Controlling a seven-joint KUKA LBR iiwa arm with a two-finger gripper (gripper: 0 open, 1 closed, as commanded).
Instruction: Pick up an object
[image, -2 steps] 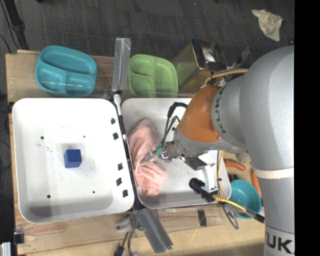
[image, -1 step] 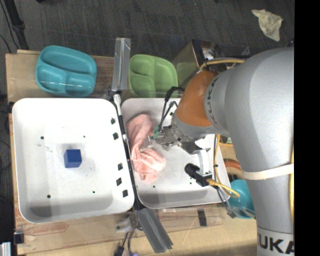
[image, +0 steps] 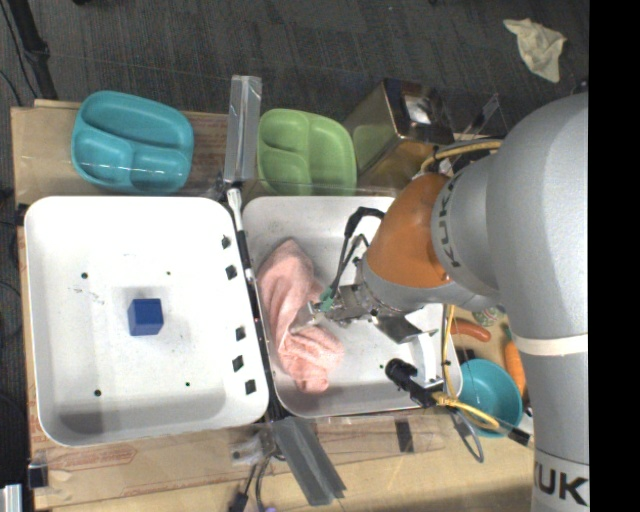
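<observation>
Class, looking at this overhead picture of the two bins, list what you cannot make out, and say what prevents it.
- Gripper fingers: too small and cluttered by the crumpled pink cloth.
- Right white bin's right side: covered by the grey and orange arm.
- Items around the teal bowl: partly hidden by the arm.

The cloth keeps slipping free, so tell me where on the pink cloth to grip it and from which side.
Grip the pink cloth at its bunched lower end, where folds pile thickest, coming straight down from above. It lies crumpled and elongated against the right bin's left wall, so side approaches look blocked.
</observation>
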